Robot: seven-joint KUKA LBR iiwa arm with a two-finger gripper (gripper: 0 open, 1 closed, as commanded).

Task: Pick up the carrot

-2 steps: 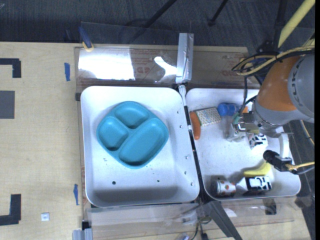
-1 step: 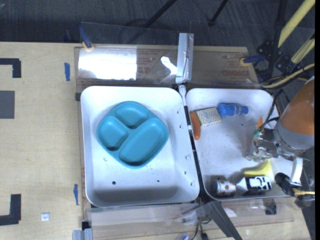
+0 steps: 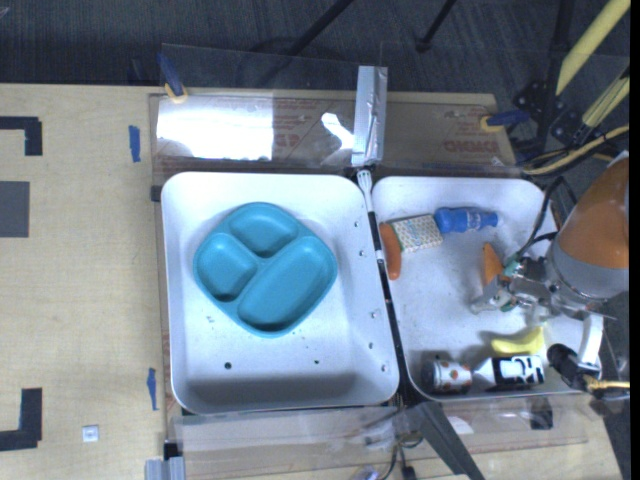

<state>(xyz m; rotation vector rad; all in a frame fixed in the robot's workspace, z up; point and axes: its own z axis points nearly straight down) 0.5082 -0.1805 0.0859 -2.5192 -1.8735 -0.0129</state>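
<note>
In the camera view my gripper (image 3: 508,290) hung low over the right bin (image 3: 440,298), mid-bin towards its right side. Whether it was parted or clenched I could not tell, because the metal at the tip was a small, glinting tangle. I took the carrot (image 3: 490,261) to be the short orange piece lying on the bin floor just beside the tip, on its far side. It was close, but I could not see it gripped. A second orange piece (image 3: 392,253) lay along the bin's left wall, well apart from me, next to a mesh packet (image 3: 415,233) and a blue bottle (image 3: 465,219). As I judged it, the chief danger was closing beside the carrot rather than around it. From that offset I could nudge it away or come up with nothing. I could also have picked the wrong orange thing, since the two looked alike from above. The banana (image 3: 518,342) and the dark bottle (image 3: 490,372) lay near on my other side, so a sideways correction might have knocked them. My arm (image 3: 600,233) came in from the right with its orange band over the bin's edge. The wrist was bent steeply down, with cables trailing beside it. The left bin (image 3: 190,368) held a blue plate (image 3: 265,266).
</note>
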